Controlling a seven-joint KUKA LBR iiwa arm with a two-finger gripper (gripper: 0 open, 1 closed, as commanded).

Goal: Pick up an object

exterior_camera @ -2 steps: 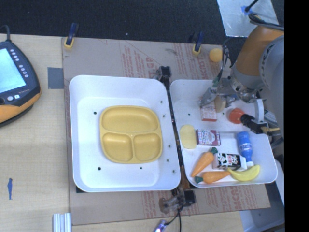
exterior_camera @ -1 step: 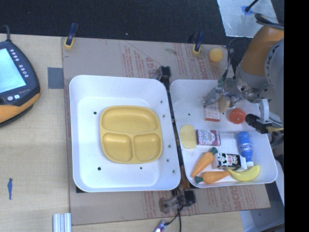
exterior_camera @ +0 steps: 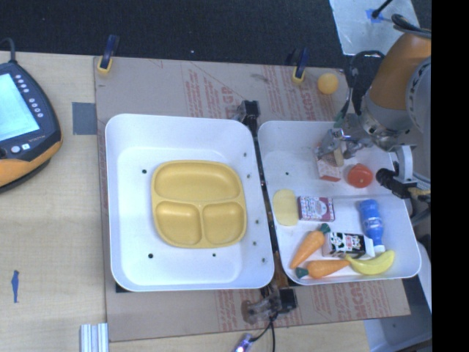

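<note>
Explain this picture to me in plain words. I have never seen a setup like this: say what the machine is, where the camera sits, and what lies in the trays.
One camera looks down at a slant on a bench. The grey and orange shape at the right is a robot arm; its gripper hangs over the right bin, above a small carton. That bin also bears a red tomato, a blue bottle, a banana, two carrots and other toy foods. The left bin bears a yellow divided plate. A handheld controller lies at the far left.

A divided plate (exterior_camera: 198, 213) lies in the left bin (exterior_camera: 121, 196). In the right bin (exterior_camera: 293, 134), a tomato (exterior_camera: 359, 175) lies far, carrots (exterior_camera: 311, 246) and a banana (exterior_camera: 371, 262) near.
</note>
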